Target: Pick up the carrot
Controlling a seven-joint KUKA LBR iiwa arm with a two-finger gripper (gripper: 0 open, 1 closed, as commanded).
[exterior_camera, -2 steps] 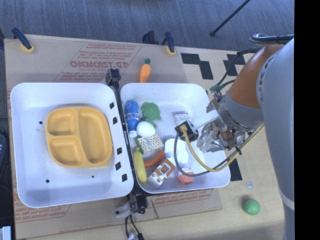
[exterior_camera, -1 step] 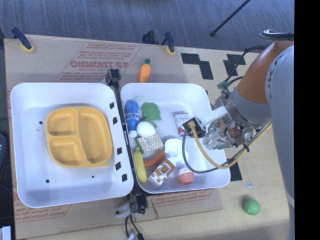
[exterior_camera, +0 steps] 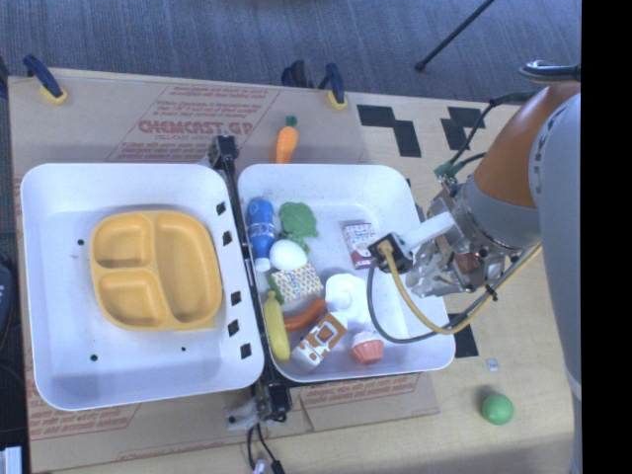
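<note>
Two white bins sit side by side on the bench: the left bin [exterior_camera: 39, 294] holds one yellow tray [exterior_camera: 156, 268] with three compartments, and the right bin [exterior_camera: 415, 200] holds a crowd of small things. Nearest the camera, at the bench's five o'clock corner, one green ball [exterior_camera: 497, 408] lies alone outside the bins. Along the right bin's six o'clock edge are one pink cupcake [exterior_camera: 366, 348], one small carton [exterior_camera: 320, 340], one banana [exterior_camera: 276, 328] and one red sausage [exterior_camera: 304, 315], the sausage touching the banana and the carton. Above them come one white cup [exterior_camera: 345, 290], one patterned block [exterior_camera: 296, 282], one white egg [exterior_camera: 288, 255], one red packet [exterior_camera: 358, 241], one blue bottle [exterior_camera: 261, 225] and one green leafy toy [exterior_camera: 298, 219]. The gripper [exterior_camera: 441, 270] hangs over the bin's three o'clock rim, a yellow cable looping below it; whether it is released or clenched cannot be told. Farthest off, the one carrot [exterior_camera: 286, 142], orange with a green top, lies on the cardboard [exterior_camera: 178, 126] just beyond the right bin's twelve o'clock rim, outside both bins, well apart from the gripper, with nothing lying over it.
</note>
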